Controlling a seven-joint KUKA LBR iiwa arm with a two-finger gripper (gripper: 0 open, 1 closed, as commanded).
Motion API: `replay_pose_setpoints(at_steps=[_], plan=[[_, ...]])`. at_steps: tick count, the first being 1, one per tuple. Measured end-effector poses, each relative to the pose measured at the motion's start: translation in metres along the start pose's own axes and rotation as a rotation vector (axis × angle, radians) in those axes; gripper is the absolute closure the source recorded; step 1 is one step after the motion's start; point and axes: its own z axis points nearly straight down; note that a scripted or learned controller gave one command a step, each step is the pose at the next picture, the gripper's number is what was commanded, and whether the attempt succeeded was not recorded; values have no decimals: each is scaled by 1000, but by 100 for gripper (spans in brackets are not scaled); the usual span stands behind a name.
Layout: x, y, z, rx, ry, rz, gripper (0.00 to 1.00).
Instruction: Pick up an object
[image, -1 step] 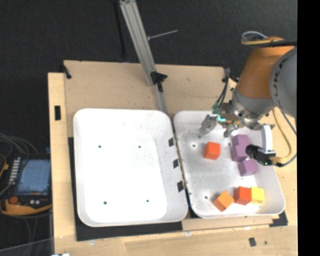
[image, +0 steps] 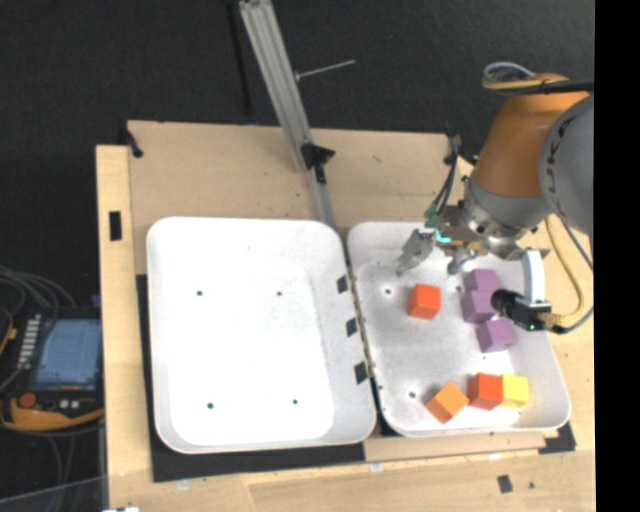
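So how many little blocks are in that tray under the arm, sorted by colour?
Orange: 2, one alone and one near the front
Red-orange: 1
Yellow: 1
Purple: 2, a larger piece and a smaller cube
Total: 6, all in the right bin

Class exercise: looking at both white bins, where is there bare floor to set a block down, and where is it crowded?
The left bin is bare floor from wall to wall. In the right bin, a free patch lies between the orange cube and the cluster along the near wall: orange block, red cube, yellow cube. Crowded: the far-right side, where purple blocks sit under the pincer.
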Motion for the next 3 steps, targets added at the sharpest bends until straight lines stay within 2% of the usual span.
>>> replay_pose_setpoints(at_steps=[1,2,3], plan=[[-8,2,58,4,-4,5,0],[-10,4,85,-5,-6,4,0],[-10,3,78,-3,-3,8,100]])
